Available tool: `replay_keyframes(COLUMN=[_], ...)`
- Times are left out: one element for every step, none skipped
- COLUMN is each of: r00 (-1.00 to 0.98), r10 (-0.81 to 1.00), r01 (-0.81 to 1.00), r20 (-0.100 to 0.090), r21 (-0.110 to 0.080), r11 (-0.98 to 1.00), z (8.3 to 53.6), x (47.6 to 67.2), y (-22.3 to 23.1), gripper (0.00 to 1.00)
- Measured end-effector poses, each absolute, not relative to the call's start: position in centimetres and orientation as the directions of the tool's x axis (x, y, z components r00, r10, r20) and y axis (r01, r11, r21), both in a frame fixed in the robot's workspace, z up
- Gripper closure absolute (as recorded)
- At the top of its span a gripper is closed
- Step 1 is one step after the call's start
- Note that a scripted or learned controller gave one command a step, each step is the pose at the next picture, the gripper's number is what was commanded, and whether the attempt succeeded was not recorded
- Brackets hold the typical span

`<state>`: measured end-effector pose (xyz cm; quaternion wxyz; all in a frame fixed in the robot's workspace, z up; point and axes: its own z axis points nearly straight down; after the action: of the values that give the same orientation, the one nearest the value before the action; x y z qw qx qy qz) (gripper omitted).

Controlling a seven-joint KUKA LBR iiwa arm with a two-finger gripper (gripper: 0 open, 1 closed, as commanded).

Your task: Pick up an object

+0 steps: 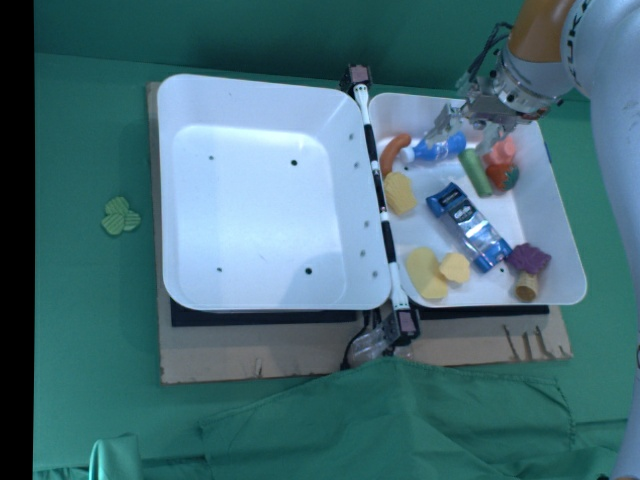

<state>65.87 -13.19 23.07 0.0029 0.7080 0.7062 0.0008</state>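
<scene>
My gripper (pixel 468 134) hangs over the far end of the right bin (pixel 560 230), fingers spread open, with nothing held between them. Just under it lie a blue-and-white bottle (pixel 436 150), a green cylinder (pixel 473 172) and a red-orange toy (pixel 503 168). An orange sausage (pixel 393 149) lies to the left by the bin's wall. Further forward are a yellow piece (pixel 400 194), a blue packet (pixel 468 225), two yellow pieces (pixel 427 274) (pixel 456 266), a purple toy (pixel 529 258) and a tan cone (pixel 526 287).
The left bin (pixel 180 108) sits beside the right one, a black-and-white divider rod (pixel 378 183) between them. A green leaf toy (pixel 120 216) lies on the green cloth at the left. Folded green cloth (pixel 400 418) covers the front of the bench.
</scene>
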Motion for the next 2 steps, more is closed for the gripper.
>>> replay_keyframes(r00=[0.007, 0.006], r10=[1.000, 1.000], r01=[1.000, 1.000], r20=[-0.004, -0.008], r21=[0.005, 0.020], r11=[-0.007, -0.005], z=[18.5, 18.7], x=[64.7, 59.2], y=[-17.1, -16.1], gripper=[0.00, 0.00])
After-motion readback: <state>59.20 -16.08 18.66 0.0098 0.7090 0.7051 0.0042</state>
